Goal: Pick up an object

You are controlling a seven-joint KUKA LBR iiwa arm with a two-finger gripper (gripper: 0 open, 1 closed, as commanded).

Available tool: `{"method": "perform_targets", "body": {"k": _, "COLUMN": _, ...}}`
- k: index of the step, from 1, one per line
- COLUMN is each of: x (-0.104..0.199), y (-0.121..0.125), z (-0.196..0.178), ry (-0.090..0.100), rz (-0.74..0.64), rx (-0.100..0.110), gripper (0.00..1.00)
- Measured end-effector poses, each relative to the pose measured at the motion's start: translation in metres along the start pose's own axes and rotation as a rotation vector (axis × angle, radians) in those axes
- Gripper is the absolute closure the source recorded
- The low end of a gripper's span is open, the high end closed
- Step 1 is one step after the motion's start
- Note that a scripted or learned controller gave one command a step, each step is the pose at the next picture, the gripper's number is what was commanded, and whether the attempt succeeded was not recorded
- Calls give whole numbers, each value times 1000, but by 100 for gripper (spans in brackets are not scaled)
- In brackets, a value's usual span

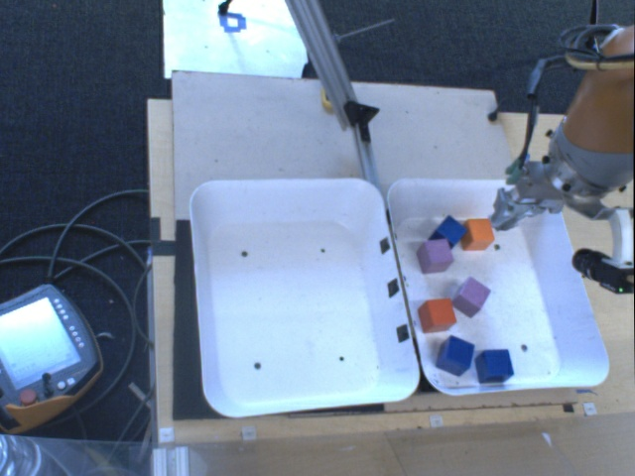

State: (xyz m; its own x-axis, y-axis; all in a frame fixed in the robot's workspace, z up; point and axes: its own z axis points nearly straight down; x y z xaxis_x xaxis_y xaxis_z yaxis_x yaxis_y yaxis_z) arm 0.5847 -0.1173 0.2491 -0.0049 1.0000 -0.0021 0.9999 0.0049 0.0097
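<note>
1. Camera view: the gripper (508, 212) hangs over the far part of the right bin (575, 296), at the end of the arm (595, 117) that comes in from the right; whether its fingers are spread or closed cannot be told here, and no block can be seen between them
2. The upper orange block (478, 234) lies just left of the gripper tip, so close that touching or apart cannot be told
3. An upper blue block (449, 230) sits touching that orange one on its left, and an upper purple block (435, 256) lies just nearer and left of it
4. Nearer in the same bin lie a lower purple block (471, 296), a lower orange block (437, 315), and two blue blocks side by side, the near-left blue block (455, 354) and the near-right blue block (494, 365)
5. Count: three blue, two orange, two purple, seven blocks in all, every one in the right bin
6. The left bin (298, 296) lies beside it, their rims meeting in the middle
</note>
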Motion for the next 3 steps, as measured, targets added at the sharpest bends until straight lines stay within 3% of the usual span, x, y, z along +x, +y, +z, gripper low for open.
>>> {"method": "perform_targets", "body": {"k": 1, "x": 0, "y": 2, "z": -32, "ry": 1, "rz": 0, "rx": 4, "gripper": 100}}
{"method": "perform_targets", "body": {"k": 3, "x": 109, "y": 13, "z": -18, "ry": 4, "rz": -7, "rx": 7, "gripper": 100}}
